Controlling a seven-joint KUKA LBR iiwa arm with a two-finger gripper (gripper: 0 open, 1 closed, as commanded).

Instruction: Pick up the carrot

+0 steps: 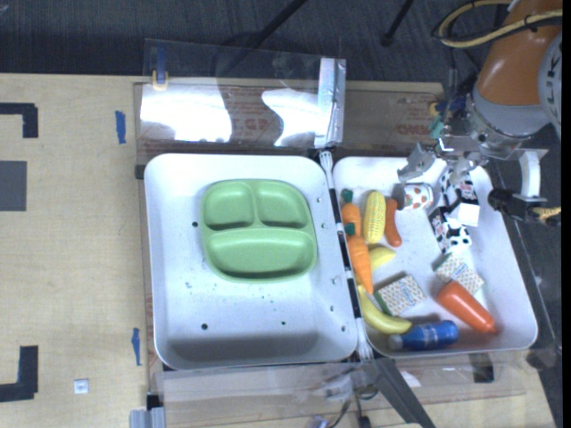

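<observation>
Green plastic catches our eye first: a divided tray with 3 compartments (259, 228) lies in the left bin (169, 310), near its middle. Behind this bin we see a clear sheet (241, 105) standing against the bench's back edge, bright with glare.

Moving right, we reach the right bin (522, 328), crowded with toy food. Along its left wall an orange carrot (359, 255) lies lengthwise, its green top toward the back, and a shorter orange piece (351, 216) sits just behind it. Beside them we find a yellow corn cob (375, 218), with a small orange piece (393, 226) touching its right side. A banana (382, 315) curves along the front left corner, next to a patterned square packet (401, 293) and a blue bottle (430, 334) lying on its side. Further right a second, fatter carrot (464, 304) points toward the front right corner, a patterned packet (460, 273) touching its upper end.

At the bin's back right we see the gripper (443, 182) low over a cluster of small black-and-white items (453, 230), well apart from both carrots. We cannot tell how its jaws stand.
</observation>
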